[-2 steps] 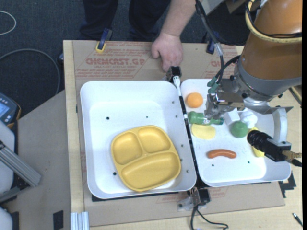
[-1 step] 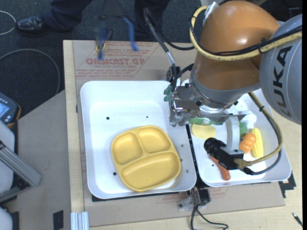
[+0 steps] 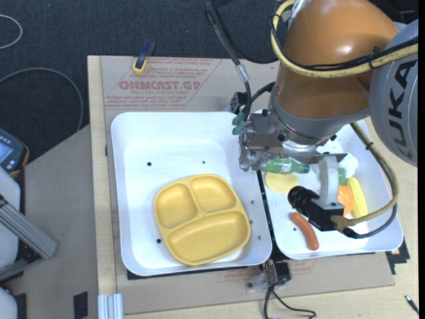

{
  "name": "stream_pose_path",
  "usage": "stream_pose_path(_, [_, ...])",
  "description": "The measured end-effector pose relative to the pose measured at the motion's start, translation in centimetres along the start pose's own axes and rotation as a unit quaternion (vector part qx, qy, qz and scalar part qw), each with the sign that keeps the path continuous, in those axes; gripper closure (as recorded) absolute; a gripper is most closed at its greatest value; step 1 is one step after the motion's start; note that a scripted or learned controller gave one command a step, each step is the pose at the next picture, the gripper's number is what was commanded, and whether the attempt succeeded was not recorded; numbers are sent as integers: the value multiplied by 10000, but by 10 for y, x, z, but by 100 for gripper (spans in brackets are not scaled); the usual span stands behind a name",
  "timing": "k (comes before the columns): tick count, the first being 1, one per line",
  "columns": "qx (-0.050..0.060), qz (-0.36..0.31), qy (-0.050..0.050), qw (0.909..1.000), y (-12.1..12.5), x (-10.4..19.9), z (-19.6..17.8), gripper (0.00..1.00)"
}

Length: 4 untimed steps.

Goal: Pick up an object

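The arm (image 3: 325, 65) hides most of the right bin (image 3: 375, 236)

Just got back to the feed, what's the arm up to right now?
The arm is leaning over the right bin, with its gripper lowered at the bin's left side, close above a green piece and a flat yellow piece. This angle doesn't show whether it has hold of anything. A sausage, a carrot and a corn cob lie loose in the same bin. The left bin holds a yellow divided plate, with the arm clear of it.
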State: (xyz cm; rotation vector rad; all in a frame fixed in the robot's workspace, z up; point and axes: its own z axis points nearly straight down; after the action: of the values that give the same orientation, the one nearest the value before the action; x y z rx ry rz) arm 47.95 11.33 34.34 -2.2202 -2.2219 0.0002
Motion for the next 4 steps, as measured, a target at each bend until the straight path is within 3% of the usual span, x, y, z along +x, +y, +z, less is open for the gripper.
stream_pose_path(1, [-62, -35, 26, 10000, 11, 56, -90, 100])
stream_pose_path(2, [55, 18, -23, 10000, 42, 48, 23, 100])
stream_pose_path(3, [92, -9, -24, 10000, -5, 81, 169, 100])
stream_pose_path(4, [-109, 2, 22, 9999, 89, 79, 23, 100])
